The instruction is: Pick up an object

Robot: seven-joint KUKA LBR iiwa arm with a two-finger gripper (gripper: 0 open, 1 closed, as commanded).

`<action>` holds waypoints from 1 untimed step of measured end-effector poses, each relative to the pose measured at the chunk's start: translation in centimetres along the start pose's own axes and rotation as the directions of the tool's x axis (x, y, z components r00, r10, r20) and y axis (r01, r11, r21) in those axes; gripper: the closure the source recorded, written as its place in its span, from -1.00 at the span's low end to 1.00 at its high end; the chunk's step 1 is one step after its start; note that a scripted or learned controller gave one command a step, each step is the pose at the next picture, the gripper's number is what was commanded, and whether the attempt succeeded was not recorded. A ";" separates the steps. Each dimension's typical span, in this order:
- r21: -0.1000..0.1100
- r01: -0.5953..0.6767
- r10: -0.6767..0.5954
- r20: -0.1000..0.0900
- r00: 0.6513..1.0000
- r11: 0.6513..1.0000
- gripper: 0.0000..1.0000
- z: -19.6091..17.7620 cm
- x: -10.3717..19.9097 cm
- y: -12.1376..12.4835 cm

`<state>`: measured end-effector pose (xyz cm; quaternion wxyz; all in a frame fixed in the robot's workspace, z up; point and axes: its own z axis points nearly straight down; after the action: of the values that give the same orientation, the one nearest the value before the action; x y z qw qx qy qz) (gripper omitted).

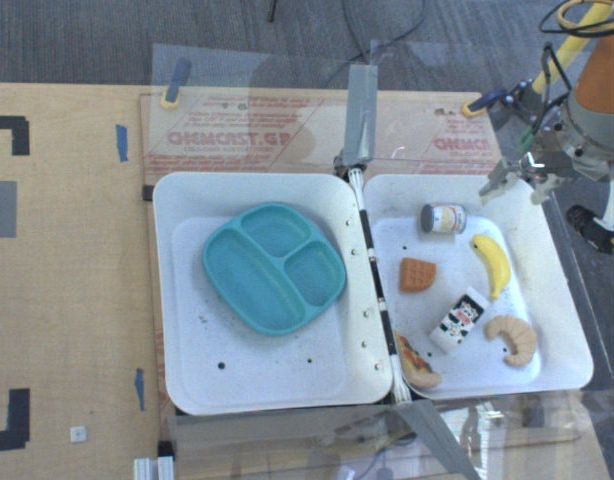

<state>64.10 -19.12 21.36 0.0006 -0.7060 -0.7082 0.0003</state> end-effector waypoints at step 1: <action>-0.004 0.029 -0.029 -0.008 1.000 1.000 -1.00 12.0 -2.4 -1.9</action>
<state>62.16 -21.52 9.36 0.0022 -0.6958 -0.7182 -0.0038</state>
